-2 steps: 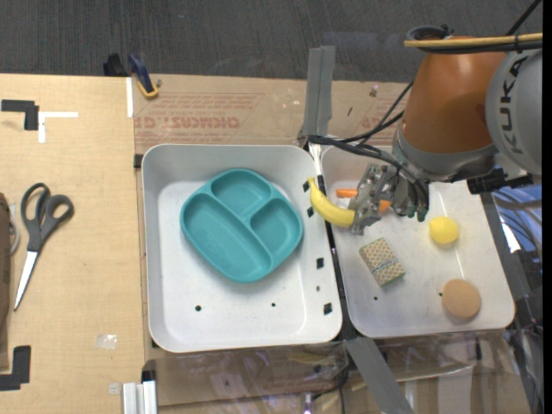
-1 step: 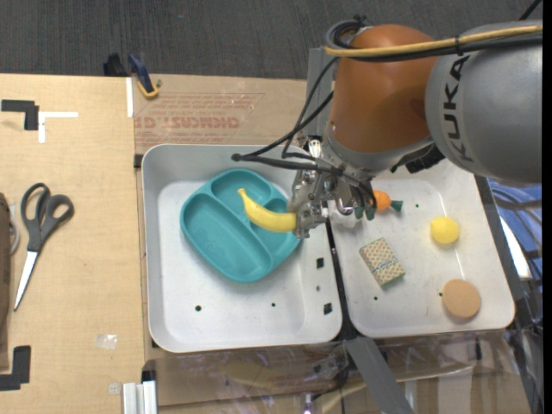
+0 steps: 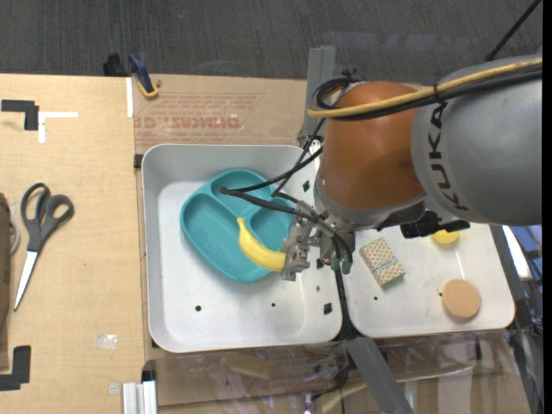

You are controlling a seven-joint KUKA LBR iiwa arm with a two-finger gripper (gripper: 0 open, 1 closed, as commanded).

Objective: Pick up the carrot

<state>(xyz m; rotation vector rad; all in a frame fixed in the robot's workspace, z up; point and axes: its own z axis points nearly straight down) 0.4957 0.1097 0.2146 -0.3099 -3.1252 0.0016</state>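
Over the left bin (image 3: 164, 257) my tool (image 3: 304, 253) sits by the banana (image 3: 257, 248) on the teal plate (image 3: 207, 222); grip state I cannot tell. No carrot spotted, so I'd lift clear and locate it first.

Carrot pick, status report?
Gripper low in left bin, beside banana on teal plate. Carrot not identified. Arm covers the bins' middle.
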